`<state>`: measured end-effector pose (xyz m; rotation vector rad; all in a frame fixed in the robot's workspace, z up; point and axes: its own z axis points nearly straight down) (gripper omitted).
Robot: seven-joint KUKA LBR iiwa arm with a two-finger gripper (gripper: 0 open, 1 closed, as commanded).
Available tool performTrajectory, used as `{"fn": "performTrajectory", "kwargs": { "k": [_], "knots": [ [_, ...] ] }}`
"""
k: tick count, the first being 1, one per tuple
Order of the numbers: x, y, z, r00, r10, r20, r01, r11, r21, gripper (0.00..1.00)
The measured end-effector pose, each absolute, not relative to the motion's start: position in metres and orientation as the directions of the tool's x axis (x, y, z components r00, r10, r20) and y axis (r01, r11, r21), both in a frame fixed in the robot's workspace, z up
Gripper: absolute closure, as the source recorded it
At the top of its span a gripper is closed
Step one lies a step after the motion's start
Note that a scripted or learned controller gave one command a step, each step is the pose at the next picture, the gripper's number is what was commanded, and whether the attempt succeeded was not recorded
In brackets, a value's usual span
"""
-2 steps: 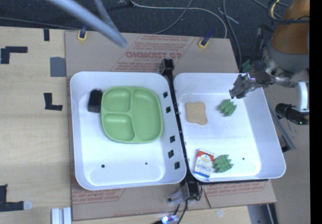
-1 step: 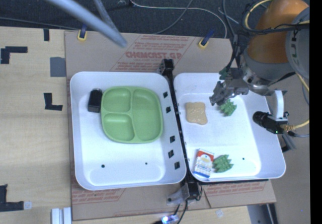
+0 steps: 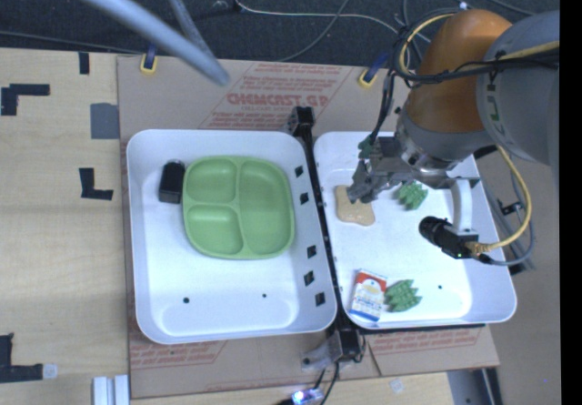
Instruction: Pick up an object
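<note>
The gripper (image 3: 366, 187) hangs low over the right bin (image 3: 491, 303), directly above a flat tan piece (image 3: 354, 209) near the bin's left wall; its opening cannot be judged. So thin and flat a piece could slide out rather than lift.

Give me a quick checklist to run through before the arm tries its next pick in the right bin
1. Gripper over the tan flat piece in the right bin: ok.
2. Piece between the jaws: cannot tell.
3. Jaws open or shut: cannot tell.
4. Space around the piece: ok; the green toy lies apart to its right.
5. Small carton and second green toy away from the gripper, near the front edge: ok.
6. Green divided plate and black block in the left bin, out of the way: ok.
</note>
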<state>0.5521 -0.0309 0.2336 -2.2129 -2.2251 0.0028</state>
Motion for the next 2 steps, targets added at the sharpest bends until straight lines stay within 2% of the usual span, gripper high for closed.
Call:
{"fn": "performTrajectory", "kwargs": {
  "k": [1,2],
  "knots": [
    [0.542,0.015,0.222,-0.005,1.000,0.000,1.000,0.005,-0.003,1.00],
    [0.527,0.070,0.232,-0.007,1.000,0.001,1.000,0.007,-0.002,1.00]
  ]
}}
